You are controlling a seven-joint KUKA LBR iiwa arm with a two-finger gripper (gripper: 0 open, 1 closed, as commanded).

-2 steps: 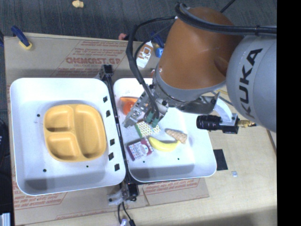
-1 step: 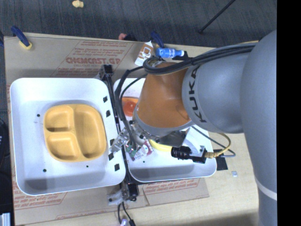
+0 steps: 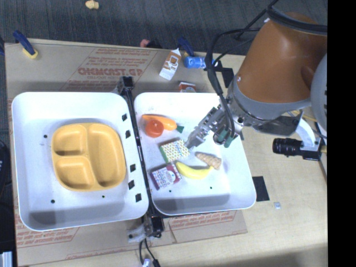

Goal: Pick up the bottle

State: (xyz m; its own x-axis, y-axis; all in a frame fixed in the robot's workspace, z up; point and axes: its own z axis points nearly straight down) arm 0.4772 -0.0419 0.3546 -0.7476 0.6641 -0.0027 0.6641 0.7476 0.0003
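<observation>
- Plainly, the main risk is closing on the wrong thing. The gripper (image 3: 193, 142) sits low in the right bin (image 3: 239, 196), at the edge of a green packet (image 3: 174, 149), and nothing under it looks like a bottle.
- I cannot say for sure which thing the bottle (image 3: 169, 64) is. My best guess is the small white and brown container lying on the cardboard (image 3: 105, 65) beyond the bins, well apart from the gripper.
- If that guess is right, a grasp from here would take the packet or nothing at all.
- Crowding is a second risk. A banana (image 3: 193, 171), a cone (image 3: 208, 160), a red packet (image 3: 165, 177) and a carrot (image 3: 161, 121) all lie near. A push downward could shove them together or drag one along.
- How far the gripper is open I cannot tell, as it appears as one slim dark and silver tip. Nothing can be seen held in it.
- The arm (image 3: 278, 60) comes in from the right above the bin's far corner. Its wrist is tilted so the gripper points down and to the left, toward the bin's middle.
- The left bin (image 3: 22, 166) holds a yellow tray (image 3: 89, 154), well clear of the arm.
</observation>
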